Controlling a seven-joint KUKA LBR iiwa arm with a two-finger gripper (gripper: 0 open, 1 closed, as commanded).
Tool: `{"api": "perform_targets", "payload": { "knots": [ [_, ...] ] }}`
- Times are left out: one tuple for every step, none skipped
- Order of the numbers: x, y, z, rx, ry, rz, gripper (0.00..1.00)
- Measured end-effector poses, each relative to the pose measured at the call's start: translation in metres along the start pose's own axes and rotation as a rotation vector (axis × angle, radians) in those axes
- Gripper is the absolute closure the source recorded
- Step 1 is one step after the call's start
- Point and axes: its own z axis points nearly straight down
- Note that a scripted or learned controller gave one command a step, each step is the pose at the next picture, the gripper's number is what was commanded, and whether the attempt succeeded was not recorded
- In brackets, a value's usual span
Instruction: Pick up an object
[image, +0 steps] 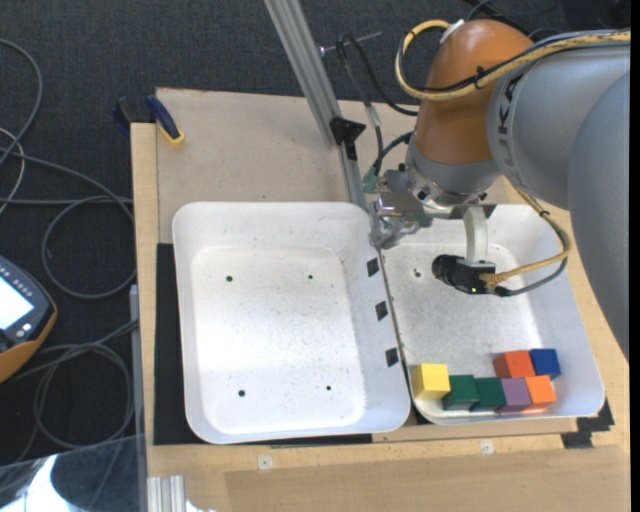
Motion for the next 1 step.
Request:
{"api": "perform_targets", "payload": {
  "knots": [
    [0.0524,-0.0085,-0.0158,-0.006,0.001,-0.001,1.00]
  ]
}}
